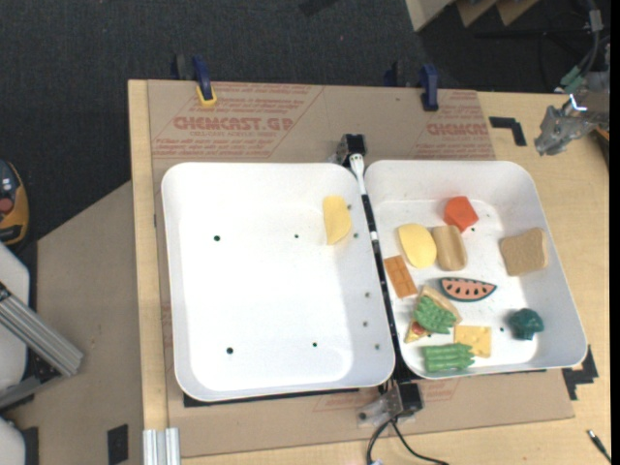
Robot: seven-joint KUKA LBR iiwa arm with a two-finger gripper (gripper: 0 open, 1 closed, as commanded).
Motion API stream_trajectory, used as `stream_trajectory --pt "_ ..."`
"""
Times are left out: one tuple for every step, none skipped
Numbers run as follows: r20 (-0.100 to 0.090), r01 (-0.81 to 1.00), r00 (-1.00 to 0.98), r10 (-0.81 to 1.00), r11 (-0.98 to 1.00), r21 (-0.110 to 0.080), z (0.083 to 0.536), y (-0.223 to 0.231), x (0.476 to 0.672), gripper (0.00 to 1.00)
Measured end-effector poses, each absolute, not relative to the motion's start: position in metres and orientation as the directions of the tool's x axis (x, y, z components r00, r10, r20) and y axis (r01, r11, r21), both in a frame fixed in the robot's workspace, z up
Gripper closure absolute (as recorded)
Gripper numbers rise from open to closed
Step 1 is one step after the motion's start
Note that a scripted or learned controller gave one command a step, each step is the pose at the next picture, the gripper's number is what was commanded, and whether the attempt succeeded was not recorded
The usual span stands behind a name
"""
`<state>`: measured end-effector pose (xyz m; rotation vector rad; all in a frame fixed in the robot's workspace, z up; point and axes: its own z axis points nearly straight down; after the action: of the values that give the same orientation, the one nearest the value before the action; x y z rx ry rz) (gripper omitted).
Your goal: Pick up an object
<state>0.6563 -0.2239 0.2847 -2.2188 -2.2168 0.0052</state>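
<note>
- my pincer (560,132) sits at the far right edge of the view, above the tabletop (145,260) and outside both bins; it's small and blurry there, so i cannot tell its state
- nothing visible between its tips
- right bin (552,211) is just below-left of my pincer and holds most of the objects
- orange-red block (460,211) is the nearest piece, below and left of my pincer
- tan bread slice (524,252) lies almost straight below my pincer, near the bin's right wall
- yellow oval piece (418,245) and tan roll (449,247) touch side by side, further left
- watermelon slice (467,289) is below those, with orange wafer (398,276) to its left
- dark green broccoli (526,324) is far below my pincer, by the right wall
- green leafy piece (435,315), cheese wedge (474,338) and green bean pod (448,358) cluster at the bin's near edge
- left bin (194,260) is well apart, far left; a yellow banana piece (336,220) lies by its right wall
</note>
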Motion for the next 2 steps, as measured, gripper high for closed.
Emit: stream_trajectory --pt "0.005 1.000 -0.012 1.000 0.012 -0.003 0.276 -0.097 0.667 1.00" --pt "-0.003 1.000 0.005 1.000 -0.005 0.000 0.255 -0.181 0.666 1.00"
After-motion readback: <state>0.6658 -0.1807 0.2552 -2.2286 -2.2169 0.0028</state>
